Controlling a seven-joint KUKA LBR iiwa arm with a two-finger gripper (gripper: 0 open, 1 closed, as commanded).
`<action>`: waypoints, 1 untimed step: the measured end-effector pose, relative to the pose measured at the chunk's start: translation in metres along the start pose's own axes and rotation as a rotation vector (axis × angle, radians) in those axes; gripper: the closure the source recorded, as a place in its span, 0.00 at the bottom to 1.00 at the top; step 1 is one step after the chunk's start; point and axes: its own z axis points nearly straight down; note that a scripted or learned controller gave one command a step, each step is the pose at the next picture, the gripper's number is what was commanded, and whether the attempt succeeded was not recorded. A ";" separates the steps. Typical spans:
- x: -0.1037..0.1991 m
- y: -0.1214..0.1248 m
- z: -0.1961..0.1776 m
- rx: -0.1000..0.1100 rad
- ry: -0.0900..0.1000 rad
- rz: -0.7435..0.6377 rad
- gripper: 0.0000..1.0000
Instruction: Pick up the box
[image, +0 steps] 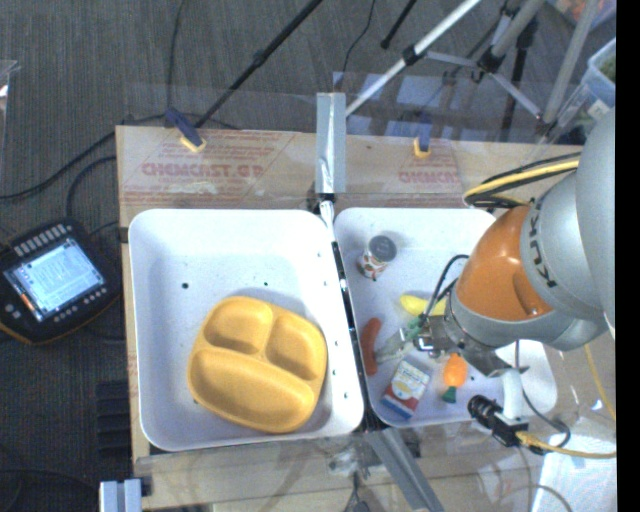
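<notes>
Box (407, 387) lies flat near the front edge of the right bin (440, 225), toward 6 o'clock of that bin's floor; it is a small carton, white with a red top part and a blue end, tilted a little off square. From the one camera above the table (225, 160), my arm (560, 250) comes in from 3 o'clock and bends over the right bin, its orange band covering much of the bin's right half. My tool (432, 335) hangs just up and to the right of the box, at about 1 o'clock from it; the wrist hides its tips, so I cannot tell how it stands or whether it touches anything. The box shows whole, apart from the tool.

Around it in the same bin: a red sausage-shaped piece (370, 345) at 10 o'clock of the box, a yellow item (413, 302) at 12 o'clock near my tool, an orange carrot-like piece (454, 373) just to the box's right, and a small can (378, 255) well up toward the bin's back. The left bin (160, 300) holds a yellow divided tray (258, 362), lying toward its front right corner.
</notes>
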 end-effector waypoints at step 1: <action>-0.002 0.000 0.000 0.000 0.001 -0.174 0.00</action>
